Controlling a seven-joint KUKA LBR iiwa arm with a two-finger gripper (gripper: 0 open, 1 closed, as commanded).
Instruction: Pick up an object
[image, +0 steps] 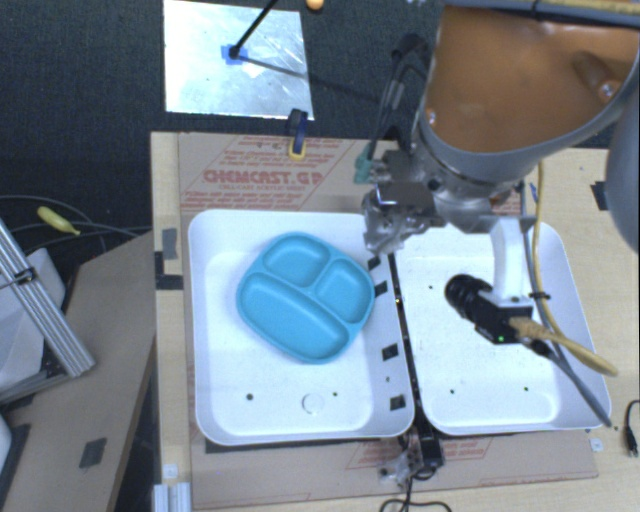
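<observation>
Camera view places the blue plastic three-compartment plate (305, 297) flat in the view's left shallow white bin (214, 330) — just beside the gripper (384, 238), to the view's left of the jaws and slightly lower. Jaw state cannot be told. The plate's long axis runs on a shallow diagonal, upper left to lower right, with the two small compartments facing the jaws. Recommended: move over the nearest rim, set the jaws across it, then descend — the flat centre offers no grip.

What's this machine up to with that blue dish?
A robot arm reaches in over the right bin. Its end effector hangs above the divide between the bins, right beside the blue divided plate lying flat in the left bin. The plate has not been picked up yet.
</observation>
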